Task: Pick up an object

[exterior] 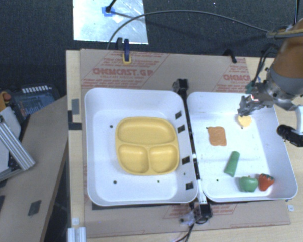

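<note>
A: What is seen from the camera above the worktop?

B: Two white bins are set side by side. In the left bin point(98, 135) a yellow divided tray point(145, 145) is laid. In the right bin point(278, 150) a small pale yellow piece point(244, 121) is found near the far side, directly under the tool point(248, 105). Nearer the middle a flat orange slab point(217, 136) is placed, then a green cylinder point(232, 163), and at the near edge a green pepper point(248, 184) touching a red strawberry point(265, 182).

A: Is anything held?

B: Nothing is seen between the fingers; whether they are apart or together cannot be told.

A: How is the yellow piece judged to handle?

B: It is judged light, stiff and smooth, probably toy plastic, so slipping is likely. Being low and thin, it should be taken across its narrow width, close to the bin floor.
</note>
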### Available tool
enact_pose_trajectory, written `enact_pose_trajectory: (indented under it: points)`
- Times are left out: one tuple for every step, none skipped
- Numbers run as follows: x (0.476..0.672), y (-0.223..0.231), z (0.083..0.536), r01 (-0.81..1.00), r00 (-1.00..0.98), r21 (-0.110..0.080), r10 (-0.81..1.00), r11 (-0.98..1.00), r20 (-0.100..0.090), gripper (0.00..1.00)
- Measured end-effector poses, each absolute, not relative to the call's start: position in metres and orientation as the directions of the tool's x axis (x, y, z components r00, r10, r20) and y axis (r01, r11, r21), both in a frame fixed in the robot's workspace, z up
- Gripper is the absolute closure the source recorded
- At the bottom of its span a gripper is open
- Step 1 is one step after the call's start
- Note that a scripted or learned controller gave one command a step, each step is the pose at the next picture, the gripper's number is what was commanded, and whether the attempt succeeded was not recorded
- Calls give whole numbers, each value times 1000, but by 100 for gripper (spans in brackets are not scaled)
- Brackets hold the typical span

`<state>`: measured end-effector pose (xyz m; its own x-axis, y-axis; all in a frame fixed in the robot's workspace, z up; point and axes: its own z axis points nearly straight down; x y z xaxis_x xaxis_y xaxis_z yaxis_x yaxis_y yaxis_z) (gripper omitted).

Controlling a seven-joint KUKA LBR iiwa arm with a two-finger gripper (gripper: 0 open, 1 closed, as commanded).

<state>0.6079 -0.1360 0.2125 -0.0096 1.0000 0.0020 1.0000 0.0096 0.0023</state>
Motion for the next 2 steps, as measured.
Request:
enact_pose_trajectory:
  points:
    - [619, -84, 205, 1000, -10, 2, 1000, 10, 2, 100]
    - [620, -32, 201, 1000, -10, 2, 1000, 10, 2, 100]
